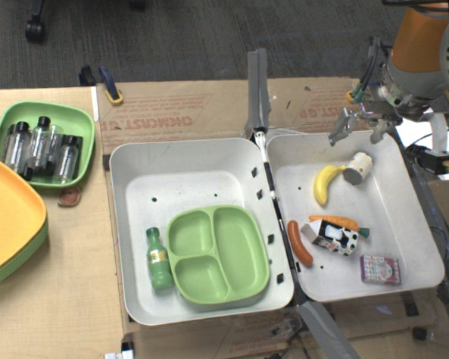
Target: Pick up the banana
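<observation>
The yellow banana (pixel 325 182) lies in the right bin (pixel 420 273), in its upper middle, curving down to the left. A small white and grey cup (pixel 358 167) lies on its side just right of the banana's upper end. My gripper (pixel 360 126) hangs over the right bin's far edge, above and to the right of the banana and apart from it. Its two fingers are spread wide with nothing between them.
In the right bin also lie a red sausage (pixel 300 243), a carrot (pixel 335 221), a black and white toy (pixel 334 239) and a small pink packet (pixel 379 269). The left bin (pixel 133 180) holds a green divided tray (pixel 212 253) and a green bottle (pixel 158 259).
</observation>
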`<state>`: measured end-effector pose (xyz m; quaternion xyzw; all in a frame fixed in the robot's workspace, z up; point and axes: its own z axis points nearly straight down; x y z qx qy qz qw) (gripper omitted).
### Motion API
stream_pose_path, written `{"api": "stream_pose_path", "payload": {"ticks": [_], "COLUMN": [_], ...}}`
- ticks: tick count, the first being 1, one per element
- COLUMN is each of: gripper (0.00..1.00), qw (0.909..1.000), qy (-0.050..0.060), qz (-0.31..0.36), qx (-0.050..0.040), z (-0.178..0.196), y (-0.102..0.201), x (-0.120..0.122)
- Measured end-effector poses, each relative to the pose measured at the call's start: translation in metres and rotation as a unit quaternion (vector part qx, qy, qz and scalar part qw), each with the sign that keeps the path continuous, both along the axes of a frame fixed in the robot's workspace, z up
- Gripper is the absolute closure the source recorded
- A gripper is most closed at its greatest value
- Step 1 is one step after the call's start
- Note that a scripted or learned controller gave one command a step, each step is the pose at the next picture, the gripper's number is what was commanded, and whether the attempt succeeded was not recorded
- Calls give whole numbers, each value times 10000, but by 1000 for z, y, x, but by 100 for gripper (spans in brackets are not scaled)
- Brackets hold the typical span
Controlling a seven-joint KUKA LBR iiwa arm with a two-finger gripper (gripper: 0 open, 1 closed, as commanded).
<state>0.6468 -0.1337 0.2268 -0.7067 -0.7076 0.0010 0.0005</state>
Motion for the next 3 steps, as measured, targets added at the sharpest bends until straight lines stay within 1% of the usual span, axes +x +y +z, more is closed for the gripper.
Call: {"api": "stream_pose_path", "payload": {"ticks": [1, 2, 3], "gripper": [0, 100, 100], "qw": [10000, 10000, 10000], "qy": [-5, 0, -3], "qz": [91, 60, -70], "qx": [1, 0, -3], "z": [-135, -126, -36], "y": [5, 3, 69], "x": [-37, -37, -4]}}
